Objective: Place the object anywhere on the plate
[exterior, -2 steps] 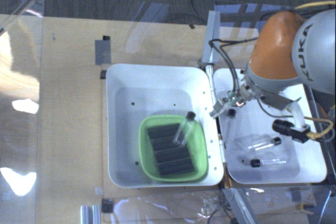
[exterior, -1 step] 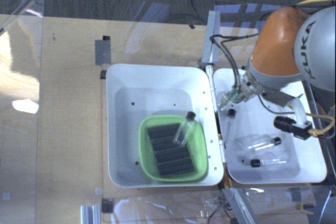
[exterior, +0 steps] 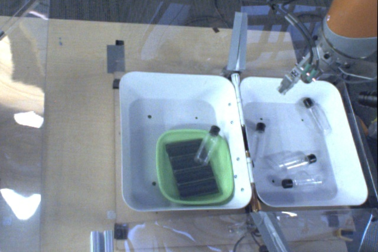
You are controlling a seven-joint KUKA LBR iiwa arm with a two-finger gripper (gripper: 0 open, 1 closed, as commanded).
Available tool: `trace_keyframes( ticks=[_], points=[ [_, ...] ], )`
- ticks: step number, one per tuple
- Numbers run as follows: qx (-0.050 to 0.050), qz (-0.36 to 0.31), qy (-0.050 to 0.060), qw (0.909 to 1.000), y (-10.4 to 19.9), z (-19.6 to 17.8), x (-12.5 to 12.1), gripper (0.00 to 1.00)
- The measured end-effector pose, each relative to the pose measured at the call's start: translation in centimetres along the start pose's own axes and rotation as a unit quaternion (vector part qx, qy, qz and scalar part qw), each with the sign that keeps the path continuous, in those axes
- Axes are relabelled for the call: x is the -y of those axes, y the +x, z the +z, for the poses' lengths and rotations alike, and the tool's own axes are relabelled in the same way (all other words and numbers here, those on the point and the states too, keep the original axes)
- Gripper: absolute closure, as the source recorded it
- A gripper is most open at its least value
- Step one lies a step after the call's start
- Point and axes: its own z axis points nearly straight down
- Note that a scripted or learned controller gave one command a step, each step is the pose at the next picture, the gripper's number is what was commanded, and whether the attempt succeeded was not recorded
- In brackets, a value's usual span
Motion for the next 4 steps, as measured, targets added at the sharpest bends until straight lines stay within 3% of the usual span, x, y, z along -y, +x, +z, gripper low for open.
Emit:
trace_keyframes(
  ticks=[1,2,3,4],
  points=[
    [0.000,-0.156,0.000,0.9878,-1.9,0.9,-2.7,1.00],
    [0.000,-0.191,0.000,0.9816,-4.6,-3.9,-7.6,1.00],
    [0.000,-0.379,-0.001,0.9254,-3.4,-4.4,-7.6,1.00],
    [-0.002,-0.534,-0.001,0.8454,1.7,-0.6,-11.4,1.00]
  ],
)
